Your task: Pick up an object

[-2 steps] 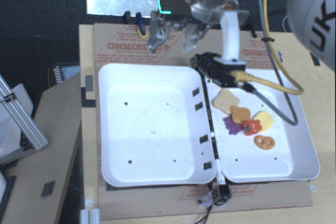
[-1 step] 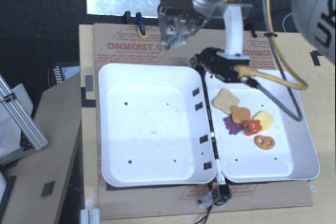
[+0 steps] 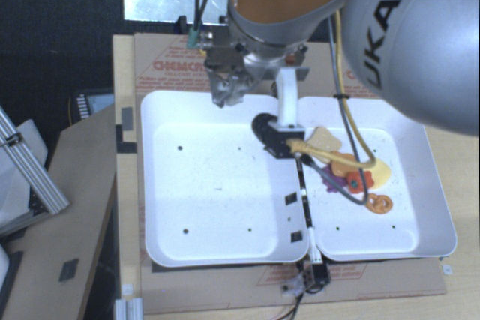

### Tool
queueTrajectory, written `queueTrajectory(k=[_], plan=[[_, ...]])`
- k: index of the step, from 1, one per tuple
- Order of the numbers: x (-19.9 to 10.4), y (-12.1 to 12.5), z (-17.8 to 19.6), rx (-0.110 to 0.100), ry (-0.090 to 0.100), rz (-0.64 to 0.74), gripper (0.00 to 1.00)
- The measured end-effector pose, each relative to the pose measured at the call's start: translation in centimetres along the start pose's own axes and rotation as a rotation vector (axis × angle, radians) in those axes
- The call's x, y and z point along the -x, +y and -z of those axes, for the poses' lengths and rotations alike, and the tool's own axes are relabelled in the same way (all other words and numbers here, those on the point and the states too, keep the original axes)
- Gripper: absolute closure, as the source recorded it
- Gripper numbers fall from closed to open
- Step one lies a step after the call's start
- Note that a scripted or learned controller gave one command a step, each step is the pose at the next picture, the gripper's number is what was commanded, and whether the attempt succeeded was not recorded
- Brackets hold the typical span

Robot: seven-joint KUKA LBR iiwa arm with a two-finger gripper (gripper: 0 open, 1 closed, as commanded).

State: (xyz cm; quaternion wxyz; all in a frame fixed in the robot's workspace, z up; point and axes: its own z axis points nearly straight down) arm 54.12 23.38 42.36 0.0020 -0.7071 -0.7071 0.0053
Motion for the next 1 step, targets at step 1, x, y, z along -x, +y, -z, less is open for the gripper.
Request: queueTrajectory(k=[1], plan=[[0.02,0.99,11.83,0.024,0.011,0.004,1.00]])
